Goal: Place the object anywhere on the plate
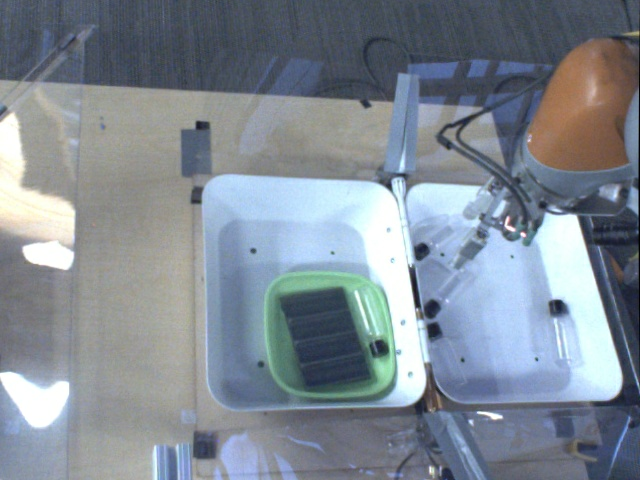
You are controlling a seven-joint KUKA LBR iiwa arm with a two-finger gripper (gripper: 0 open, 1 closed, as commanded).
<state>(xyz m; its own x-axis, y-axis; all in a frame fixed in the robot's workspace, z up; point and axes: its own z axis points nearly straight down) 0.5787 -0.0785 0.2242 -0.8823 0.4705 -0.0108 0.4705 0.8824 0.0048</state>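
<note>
The gripper (478, 230) hangs over the upper left of the right bin (590, 378); whether it is released or clenched cannot be told. A clear tube with a black cap (562, 330) lies in that bin's right part. Another capped tube (371, 326) rests on the green plate (275, 338) in the left bin (235, 258). Pale wooden bench (110, 268); grey carpet (200, 18) beyond.

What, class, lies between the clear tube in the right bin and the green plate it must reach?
The two bins' adjoining walls lie between the clear tube in the right bin and the green plate in the left bin. The plate already carries a dark ridged block and another clear tube.
</note>
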